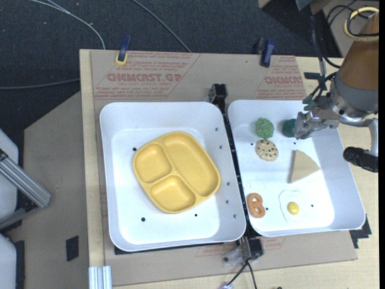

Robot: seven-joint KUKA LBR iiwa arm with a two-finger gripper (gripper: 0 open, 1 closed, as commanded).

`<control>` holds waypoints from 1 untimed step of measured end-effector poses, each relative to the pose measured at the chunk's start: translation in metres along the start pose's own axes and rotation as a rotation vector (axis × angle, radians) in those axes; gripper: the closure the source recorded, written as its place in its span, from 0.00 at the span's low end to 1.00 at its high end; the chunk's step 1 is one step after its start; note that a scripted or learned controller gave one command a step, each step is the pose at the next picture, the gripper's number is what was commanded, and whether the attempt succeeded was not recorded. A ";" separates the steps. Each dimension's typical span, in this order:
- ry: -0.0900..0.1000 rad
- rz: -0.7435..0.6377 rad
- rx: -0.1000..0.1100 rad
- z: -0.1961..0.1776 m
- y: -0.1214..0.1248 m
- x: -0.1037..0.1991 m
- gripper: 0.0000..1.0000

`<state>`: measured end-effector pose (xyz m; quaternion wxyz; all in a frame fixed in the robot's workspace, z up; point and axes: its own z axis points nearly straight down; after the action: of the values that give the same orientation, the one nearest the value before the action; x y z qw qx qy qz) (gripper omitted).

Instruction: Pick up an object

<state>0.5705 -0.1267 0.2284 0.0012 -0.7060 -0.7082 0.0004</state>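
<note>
Beside the gripper (305, 127), grip state unclear: tan wedge (302, 165), long axis upright, tip toward the bin's far edge.

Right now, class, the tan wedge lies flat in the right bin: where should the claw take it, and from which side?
Probably from straight above, closing across the narrow upper tip of the tan wedge. It lies flat on the floor of the right bin, so only its edges offer a hold. The tip is slimmer than the broad base, and bare floor lies either side. The claw hangs just above it.
</note>
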 end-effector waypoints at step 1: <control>0.000 0.001 0.000 0.008 0.013 0.045 1.00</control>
<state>0.5830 -0.0813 0.2200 0.0012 -0.7064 -0.7078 0.0007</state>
